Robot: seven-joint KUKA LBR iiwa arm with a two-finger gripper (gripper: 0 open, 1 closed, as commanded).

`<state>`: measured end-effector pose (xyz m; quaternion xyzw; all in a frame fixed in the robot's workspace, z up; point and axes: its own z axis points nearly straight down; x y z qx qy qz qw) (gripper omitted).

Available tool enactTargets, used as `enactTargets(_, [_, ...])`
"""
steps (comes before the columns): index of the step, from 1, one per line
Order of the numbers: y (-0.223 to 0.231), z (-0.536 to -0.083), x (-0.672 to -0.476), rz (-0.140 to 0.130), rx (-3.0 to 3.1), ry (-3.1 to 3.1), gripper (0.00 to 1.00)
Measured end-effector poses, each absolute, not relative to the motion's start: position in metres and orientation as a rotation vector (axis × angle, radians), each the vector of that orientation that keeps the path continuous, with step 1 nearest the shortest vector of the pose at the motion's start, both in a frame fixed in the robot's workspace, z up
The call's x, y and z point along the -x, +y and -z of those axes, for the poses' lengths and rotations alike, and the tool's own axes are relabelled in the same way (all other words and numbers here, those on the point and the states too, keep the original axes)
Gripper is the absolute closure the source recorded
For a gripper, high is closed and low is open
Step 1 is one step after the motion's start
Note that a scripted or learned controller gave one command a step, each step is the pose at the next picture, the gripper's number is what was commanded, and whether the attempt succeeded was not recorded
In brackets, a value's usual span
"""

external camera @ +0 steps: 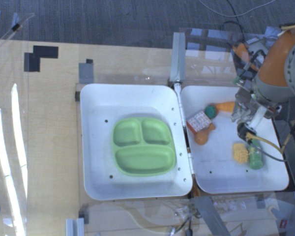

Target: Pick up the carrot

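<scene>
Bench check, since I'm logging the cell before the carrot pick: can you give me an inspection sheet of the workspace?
Surface: wooden bench bearing a left bin and a right bin, both white.
Job's things: carrot lies in the right bin's far part.
Clutter: green plate in the left bin; box, orange piece, corn and green piece in the right bin.
Grippers: hand over the right bin, beside the carrot.
Cables: thin black cable on the floor beyond the bench.
Surroundings: grey floor; black tape marks on the bench.
</scene>
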<state>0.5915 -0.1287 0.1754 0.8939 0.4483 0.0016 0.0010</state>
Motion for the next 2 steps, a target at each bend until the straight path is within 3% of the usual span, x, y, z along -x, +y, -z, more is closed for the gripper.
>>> enactTargets(1, [-0.1276, -0.1863, -0.5933, -0.010, -2.801, 1.415, 1.00])
enactTargets(2, [-0.1300, -0.1910, -0.5889, -0.006, -2.406, 2.014, 1.00])
